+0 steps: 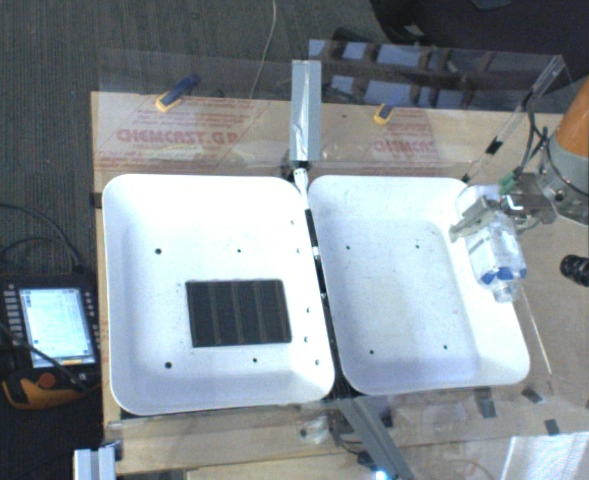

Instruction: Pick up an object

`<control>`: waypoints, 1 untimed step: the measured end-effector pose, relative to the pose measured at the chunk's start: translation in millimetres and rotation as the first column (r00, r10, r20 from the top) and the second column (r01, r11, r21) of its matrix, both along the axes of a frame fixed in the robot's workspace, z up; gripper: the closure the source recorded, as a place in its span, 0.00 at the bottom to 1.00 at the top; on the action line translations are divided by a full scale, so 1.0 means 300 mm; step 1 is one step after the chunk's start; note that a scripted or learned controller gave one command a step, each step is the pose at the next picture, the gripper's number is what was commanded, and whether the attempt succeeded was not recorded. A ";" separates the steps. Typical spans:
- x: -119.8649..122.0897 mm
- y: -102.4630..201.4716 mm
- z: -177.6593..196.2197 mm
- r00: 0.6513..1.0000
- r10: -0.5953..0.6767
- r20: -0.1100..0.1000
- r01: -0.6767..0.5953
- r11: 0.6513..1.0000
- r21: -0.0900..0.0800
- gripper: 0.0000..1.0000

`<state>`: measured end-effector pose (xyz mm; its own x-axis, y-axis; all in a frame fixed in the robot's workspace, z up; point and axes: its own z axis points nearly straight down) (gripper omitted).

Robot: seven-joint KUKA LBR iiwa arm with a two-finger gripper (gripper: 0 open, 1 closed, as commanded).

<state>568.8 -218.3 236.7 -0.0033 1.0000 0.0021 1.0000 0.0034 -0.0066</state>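
The hand (486, 213) is hanging over the right edge of the right bin (394, 368), near that bin's far right corner. It is grasping a clear plastic bottle (496, 253), and the top of the bottle is sitting between the fingers. The bottle has a blue bit low down on it. It is hanging down from the hand, tilted a little, over the bin's right rim. The grey arm (569, 173) with its orange band is reaching in from the right side of the counter (214, 133).

The floor of the right bin is showing only small dark dots.

The left bin (144, 218) is sitting just beside the right bin, and their rims are touching in the middle of the counter. A dark flat ribbed mat (238, 312) is lying in the left bin, near its front edge and about midway across.

Two small clips, one blue and yellow (177, 92) and one yellow (383, 115), are sitting at the far edge of the counter. A handheld screen (49, 326) with cables is lying on the floor, off the counter's left edge.
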 end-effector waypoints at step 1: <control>-0.117 -0.021 0.053 0.995 0.102 0.000 -0.102 0.995 -0.002 0.00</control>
